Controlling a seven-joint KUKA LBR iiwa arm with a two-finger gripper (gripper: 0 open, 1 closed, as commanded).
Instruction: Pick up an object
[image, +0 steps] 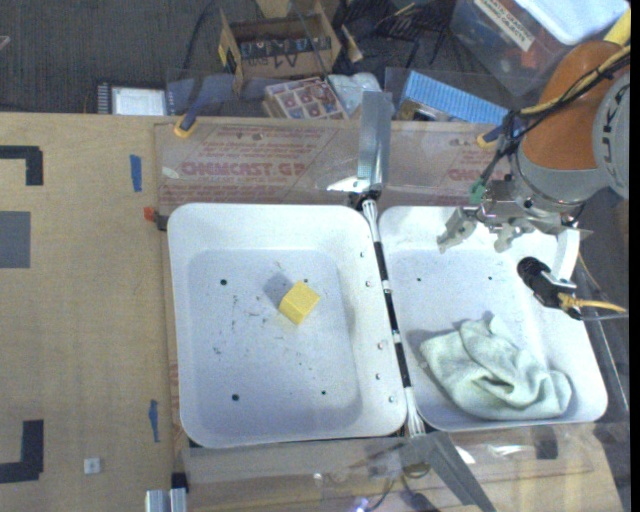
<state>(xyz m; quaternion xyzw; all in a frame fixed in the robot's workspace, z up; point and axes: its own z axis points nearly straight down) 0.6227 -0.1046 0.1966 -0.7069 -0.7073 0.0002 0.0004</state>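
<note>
Looking down at a slant on the bench, the camera view shows two shallow white bins side by side, the left bin (190, 300) and the right bin (430, 290), their inner rims meeting along a seam dotted with small fasteners. One yellow block (299, 302) lies in the left bin, a little above and right of that bin's middle, tilted so a corner points toward the lower edge, with a short shadow on its upper left; it touches nothing else, and the bin floor about it carries dark specks and a few small round holes. One crumpled pale cloth (495, 372) lies in the right bin, bunched against the near right corner, well apart from the block. One arm (575, 120), grey with an orange band, enters from the right and hangs over the far part of the right bin. Its gripper (480, 232) points down above the bin's upper area, the two pale fingers (452, 232) spread apart with nothing between them, clear of both the cloth and the block. A black cable end (540, 278) hangs beside the gripper over the right bin's right side. Beyond the bins lies a flat sheet of cardboard (260, 165) with red lettering.
</note>
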